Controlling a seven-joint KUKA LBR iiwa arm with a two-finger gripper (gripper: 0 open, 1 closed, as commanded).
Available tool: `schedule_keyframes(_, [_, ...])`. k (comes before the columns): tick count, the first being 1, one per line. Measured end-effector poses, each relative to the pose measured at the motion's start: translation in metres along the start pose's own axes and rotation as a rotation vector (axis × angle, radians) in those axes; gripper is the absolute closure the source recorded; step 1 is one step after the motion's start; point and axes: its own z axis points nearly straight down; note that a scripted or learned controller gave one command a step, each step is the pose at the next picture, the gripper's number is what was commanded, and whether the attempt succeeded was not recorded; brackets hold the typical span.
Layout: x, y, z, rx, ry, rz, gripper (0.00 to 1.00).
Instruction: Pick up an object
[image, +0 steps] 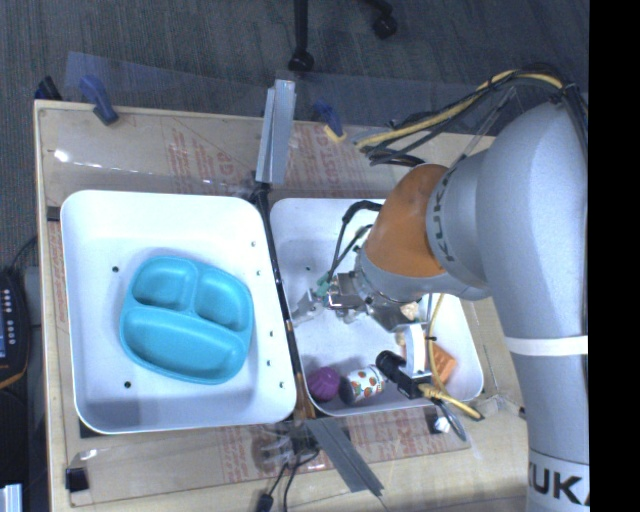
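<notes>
Claw (322, 296) above purple ball (323, 381), well apart.

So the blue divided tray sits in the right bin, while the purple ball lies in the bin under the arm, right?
Not quite. The camera view shows the blue divided tray in the left bin. The purple ball does lie in the bin under the arm.

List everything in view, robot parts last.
bins: two, white, side by side on the bench
tray: one, blue, three compartments, in the left bin
ball: one, purple, right bin's front edge
bottle: one, small, white with a red and green print, lying beside the ball
orange item: one, right bin's front right corner
arm: one, grey with an orange band, over the right bin
gripper: one, low in the right bin
</notes>
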Motion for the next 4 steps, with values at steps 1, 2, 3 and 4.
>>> schedule_keyframes(1, [0.002,-0.045,-0.001,-0.004,-0.007,0.005,0.00])
schedule_keyframes(2, [-0.003,0.020,0.000,0.000,0.000,0.000,0.00])
schedule_keyframes(3, [0.014,-0.046,-0.012,-0.019,-0.023,0.020,0.00])
schedule_keyframes(4, [0.006,0.011,-0.002,-0.008,-0.010,0.008,0.00])
